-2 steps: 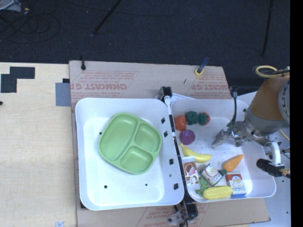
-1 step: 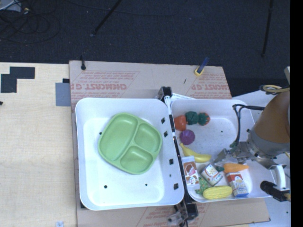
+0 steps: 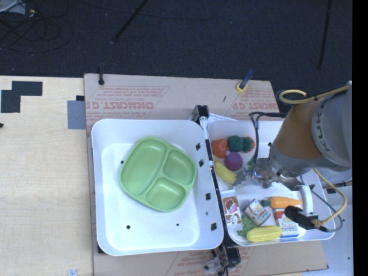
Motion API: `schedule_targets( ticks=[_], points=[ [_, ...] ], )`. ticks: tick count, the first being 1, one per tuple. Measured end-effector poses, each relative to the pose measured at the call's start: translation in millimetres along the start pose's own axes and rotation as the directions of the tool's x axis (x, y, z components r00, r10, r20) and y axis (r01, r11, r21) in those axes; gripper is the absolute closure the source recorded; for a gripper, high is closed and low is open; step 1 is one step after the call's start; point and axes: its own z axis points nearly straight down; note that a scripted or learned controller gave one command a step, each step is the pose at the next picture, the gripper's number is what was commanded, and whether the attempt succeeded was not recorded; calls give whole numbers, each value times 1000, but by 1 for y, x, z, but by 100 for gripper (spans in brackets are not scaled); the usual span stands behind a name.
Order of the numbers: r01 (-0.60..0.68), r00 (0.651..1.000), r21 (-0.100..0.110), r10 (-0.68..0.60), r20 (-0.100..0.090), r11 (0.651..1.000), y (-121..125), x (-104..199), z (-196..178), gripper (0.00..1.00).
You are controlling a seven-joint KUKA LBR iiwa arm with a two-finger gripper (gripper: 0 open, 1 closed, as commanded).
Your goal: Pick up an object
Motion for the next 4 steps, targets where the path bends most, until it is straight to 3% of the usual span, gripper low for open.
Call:
schedule_targets(
  ticks=[1,2,3,4],
  points=[
    [-4,1000,6,4,0,1000,94,12,6,0],
    [0,1000,14,0,-4,1000,94,14,-3,100],
    [1,1000,-1,-1,2,1000,61,65,-94,100],
    [1,1000,-1,-1,2,1000,54,118,-131,100]
  ],
)
